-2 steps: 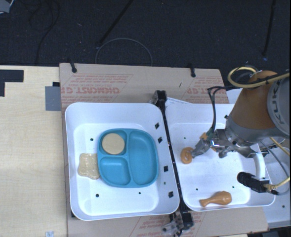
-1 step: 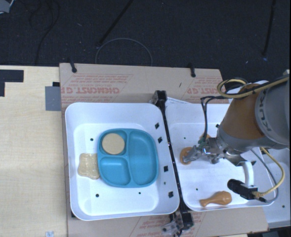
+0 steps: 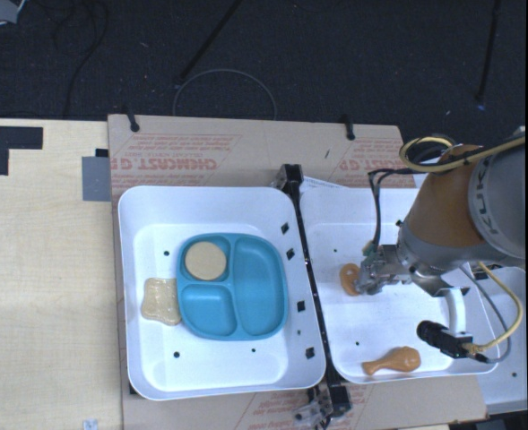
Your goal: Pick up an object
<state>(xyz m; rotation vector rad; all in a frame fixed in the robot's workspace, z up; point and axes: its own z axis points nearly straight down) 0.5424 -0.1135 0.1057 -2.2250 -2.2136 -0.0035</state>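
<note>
1. Blue tray [image 3: 246, 298]: three compartments, flat in the middle of the left bin [image 3: 147, 365].
2. Tan disc [image 3: 204, 260]: round, lying in the tray's upper-left compartment.
3. Pale slab [image 3: 160, 301]: squarish, flat on the left bin's floor, touching the tray's left edge.
4. Orange lump [image 3: 349, 279]: small, on the right bin's [image 3: 335, 213] floor near its left wall.
5. Drumstick [image 3: 393, 361]: orange-tan, lying flat near the right bin's front edge, thick end to the right.

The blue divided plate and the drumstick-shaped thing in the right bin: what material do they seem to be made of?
Blue divided plate: likely moulded plastic, with an even colour, a soft sheen and rounded compartment walls.
Drumstick-shaped thing: probably a plastic or rubber toy, uniformly tan and smooth; too small to be sure.
</note>
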